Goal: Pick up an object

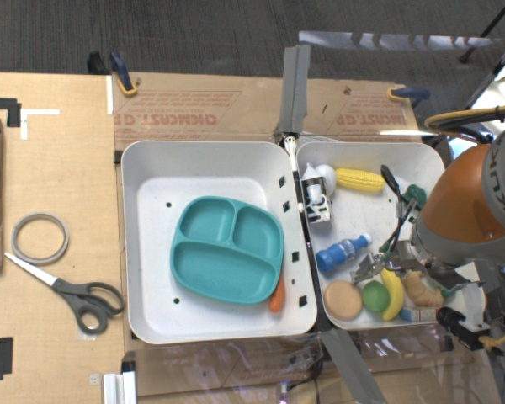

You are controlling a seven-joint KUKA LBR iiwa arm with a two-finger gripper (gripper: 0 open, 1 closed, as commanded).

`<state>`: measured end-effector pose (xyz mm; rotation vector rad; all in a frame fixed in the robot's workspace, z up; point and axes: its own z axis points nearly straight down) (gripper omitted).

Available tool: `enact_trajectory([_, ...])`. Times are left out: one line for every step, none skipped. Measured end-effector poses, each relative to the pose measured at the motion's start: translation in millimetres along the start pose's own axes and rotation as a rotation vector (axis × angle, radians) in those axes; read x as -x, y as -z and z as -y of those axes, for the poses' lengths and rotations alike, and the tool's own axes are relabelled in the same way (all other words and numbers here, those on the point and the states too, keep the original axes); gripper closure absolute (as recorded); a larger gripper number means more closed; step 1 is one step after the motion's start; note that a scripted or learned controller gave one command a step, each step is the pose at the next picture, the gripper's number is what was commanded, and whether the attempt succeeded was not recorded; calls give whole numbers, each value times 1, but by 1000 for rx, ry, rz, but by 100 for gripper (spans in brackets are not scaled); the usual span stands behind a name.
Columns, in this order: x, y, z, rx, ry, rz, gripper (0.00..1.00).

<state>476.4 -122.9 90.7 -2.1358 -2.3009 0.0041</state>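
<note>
Two shallow white bins sit side by side on cardboard sheets laid over a wooden bench. The left bin [143, 225] holds a teal divided plate [227, 249] with three compartments, and an orange carrot [277, 296] lies against the plate's lower right edge, touching it.

The right bin [362, 148] is crowded. A yellow corn cob [358, 180] lies near its far wall, and just to its left stands a small white bottle with a black label [316, 194]; the label's print is too small to read. A blue bottle [342, 253] lies tilted in the middle. Along the near side sit a tan egg-shaped ball [343, 300], a green ball [374, 297] touching it, a yellow banana [393, 293] curved around the green ball's right side, and a brown lumpy item [420, 290] just beyond the banana. A green-handled utensil [410, 206] leans near the right wall.

The gripper [379, 267] hangs low over this cluster, just above the banana and green ball, under the arm's orange band [459, 196]. How its jaws stand cannot be told, and nothing is seen held between them.

On the bench to the left lie grey-handled scissors [71, 295] and a roll of tape [39, 236]. The cardboard carries mirrored red lettering that cannot be made out with certainty
</note>
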Motion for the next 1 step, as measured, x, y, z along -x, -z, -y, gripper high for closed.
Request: enact_trajectory([0, 8, 0, -2, 1, 1, 100])
